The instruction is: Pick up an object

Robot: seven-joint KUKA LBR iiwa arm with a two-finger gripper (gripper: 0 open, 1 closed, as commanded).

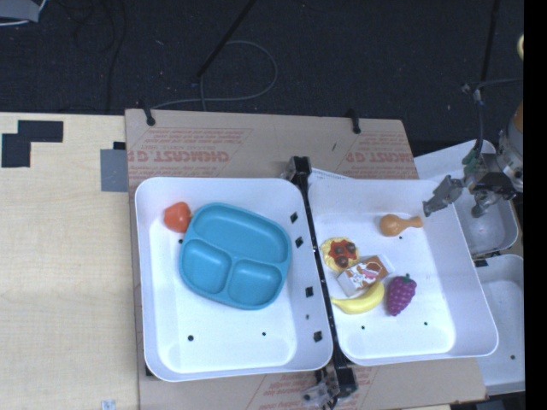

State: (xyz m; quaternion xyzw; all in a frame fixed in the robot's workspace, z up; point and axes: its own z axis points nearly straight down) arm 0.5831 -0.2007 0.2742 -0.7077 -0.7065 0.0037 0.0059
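We log two white bins on the bench, left to right. Left bin: a red tomato-like piece sits at ten o'clock, close to the left wall and just beside a blue divided plate that takes the middle. Open floor runs along this bin's six o'clock edge.

Right bin: a small round patterned piece, a printed packet, a banana and purple grapes crowd together at seven o'clock, near the divider. A tan drumstick-shaped piece lies apart at twelve o'clock, with bare floor around it. The three-to-five o'clock stretch is bare floor.

The hand hangs at two o'clock over the right bin's rim, near the drumstick piece but not touching; we see nothing in it, and cannot tell how far it is spread.
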